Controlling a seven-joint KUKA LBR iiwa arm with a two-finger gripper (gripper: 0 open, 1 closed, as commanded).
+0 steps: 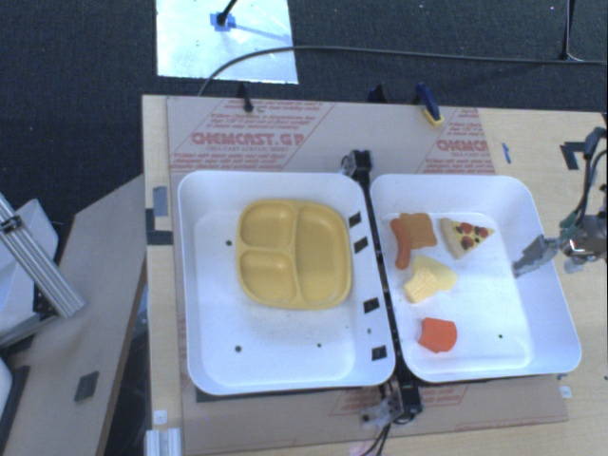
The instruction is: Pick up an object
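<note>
The right bin (pixel 532 207) holds several toy foods: a brown sausage-and-toast piece (pixel 412 234), a pizza slice (pixel 465 235), a pale yellow piece (pixel 428 279) and an orange-red piece (pixel 438 334). My gripper (pixel 534 256) reaches in at the right edge of the view, over the right rim of that bin, well to the right of the foods. Nothing shows between its fingers.
The left bin (pixel 214 350) holds a yellow divided plate (pixel 290 254). A black clip strip (pixel 372 264) joins the two bins. A metal rail (pixel 38 264) lies off the bench at left. Cables run across the back.
</note>
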